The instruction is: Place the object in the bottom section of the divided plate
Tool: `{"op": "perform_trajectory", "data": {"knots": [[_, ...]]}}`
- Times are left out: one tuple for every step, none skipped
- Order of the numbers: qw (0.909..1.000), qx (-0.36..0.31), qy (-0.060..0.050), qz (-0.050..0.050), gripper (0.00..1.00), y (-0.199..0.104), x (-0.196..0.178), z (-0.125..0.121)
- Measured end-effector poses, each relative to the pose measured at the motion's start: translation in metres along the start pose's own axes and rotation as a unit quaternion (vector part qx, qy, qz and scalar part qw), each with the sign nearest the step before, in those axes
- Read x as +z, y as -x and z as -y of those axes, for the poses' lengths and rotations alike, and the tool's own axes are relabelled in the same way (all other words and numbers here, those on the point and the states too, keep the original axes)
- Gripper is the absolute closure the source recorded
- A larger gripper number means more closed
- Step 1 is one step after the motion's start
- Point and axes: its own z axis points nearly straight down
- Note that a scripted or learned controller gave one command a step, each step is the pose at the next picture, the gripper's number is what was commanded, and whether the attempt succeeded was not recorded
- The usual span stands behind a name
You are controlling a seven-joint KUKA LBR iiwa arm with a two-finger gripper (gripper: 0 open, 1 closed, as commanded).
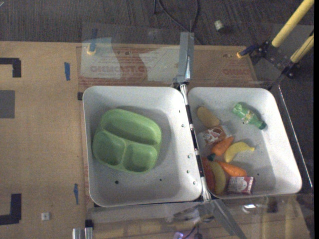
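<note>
While toys [227,158] crowd the right bin [284,148], the divided plate [127,140] sits clear of the left bin's [149,188] walls.

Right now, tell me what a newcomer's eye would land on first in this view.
The bright green divided plate stands out first, lying tilted in the left bin with all its sections bare. Next comes the heap of toy food along the left side of the right bin: a yellow banana, two orange carrots, and a green bottle lying apart toward the back.
</note>
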Motion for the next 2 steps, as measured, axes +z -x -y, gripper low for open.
{"op": "perform_trajectory", "data": {"knots": [[1.0000,0.010,-0.001,0.000,1.00,-0.002,0.051,0.023],[1.0000,0.004,0.000,0.000,1.00,-0.011,0.024,-0.006]]}}
